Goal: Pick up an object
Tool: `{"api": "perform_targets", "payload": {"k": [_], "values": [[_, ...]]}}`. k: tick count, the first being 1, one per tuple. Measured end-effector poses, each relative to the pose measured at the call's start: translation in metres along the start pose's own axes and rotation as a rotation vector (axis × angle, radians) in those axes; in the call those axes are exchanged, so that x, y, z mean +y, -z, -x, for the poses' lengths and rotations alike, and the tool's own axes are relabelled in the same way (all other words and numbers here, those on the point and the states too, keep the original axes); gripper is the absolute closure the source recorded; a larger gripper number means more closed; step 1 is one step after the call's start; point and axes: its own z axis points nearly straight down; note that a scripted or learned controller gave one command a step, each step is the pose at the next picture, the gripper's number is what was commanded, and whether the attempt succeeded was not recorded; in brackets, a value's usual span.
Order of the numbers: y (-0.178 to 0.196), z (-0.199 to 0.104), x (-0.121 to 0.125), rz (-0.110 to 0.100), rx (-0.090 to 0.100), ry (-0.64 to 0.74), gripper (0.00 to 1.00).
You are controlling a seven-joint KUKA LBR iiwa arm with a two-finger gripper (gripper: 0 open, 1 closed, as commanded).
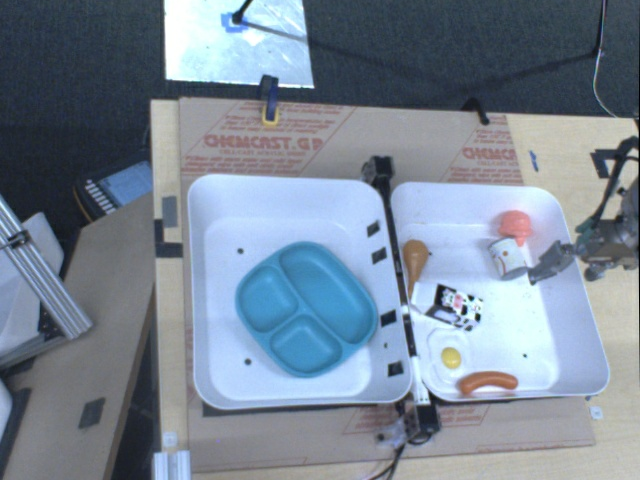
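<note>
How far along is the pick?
Nothing looks picked: the cup, cone, card, egg and sausage all lie in the right bin. The gripper sits beside the cup. Grasping and lifting remain.

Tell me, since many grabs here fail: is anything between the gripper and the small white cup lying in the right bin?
Nothing visible. The gripper sits just right of the white cup, with bare bin floor between them. The pink object lies behind the cup, off that path.
</note>
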Motion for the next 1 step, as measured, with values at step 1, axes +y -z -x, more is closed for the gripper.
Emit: {"api": "perform_targets", "payload": {"k": [1], "values": [[0.0041, -0.0003, 0.0019, 0.008, -0.002, 0.003, 0.0]]}}
